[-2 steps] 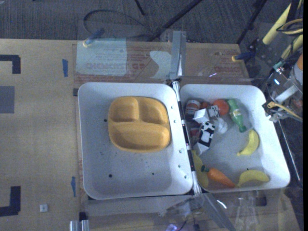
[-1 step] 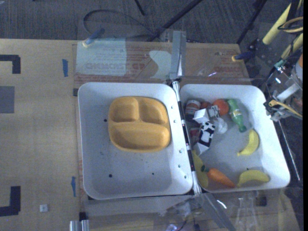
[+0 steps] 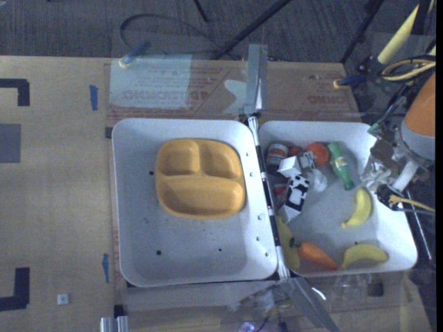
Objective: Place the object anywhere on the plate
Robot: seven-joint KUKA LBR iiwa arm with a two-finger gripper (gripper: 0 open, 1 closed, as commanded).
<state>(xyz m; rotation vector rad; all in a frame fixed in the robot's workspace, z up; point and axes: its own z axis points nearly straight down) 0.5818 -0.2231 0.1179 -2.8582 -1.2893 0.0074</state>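
Observation:
An orange-yellow divided plate [image 3: 200, 177] lies in the left bin [image 3: 138, 254], toward its back. The right bin [image 3: 394, 234] holds the loose objects: a yellow banana [image 3: 358, 209], a second banana [image 3: 364, 255], an orange carrot [image 3: 318, 254], a green bottle [image 3: 340, 164], a red tomato [image 3: 318, 152], a small can [image 3: 277, 154] and a white box with black marks [image 3: 296, 192]. My gripper [image 3: 381, 175] hangs over the right edge of the right bin, just right of the upper banana and above it.
A metal divider [image 3: 263, 185] runs between the two bins. Another yellow piece [image 3: 287, 244] lies against the right bin's left wall. Cables and stands crowd the back right, beyond the bench.

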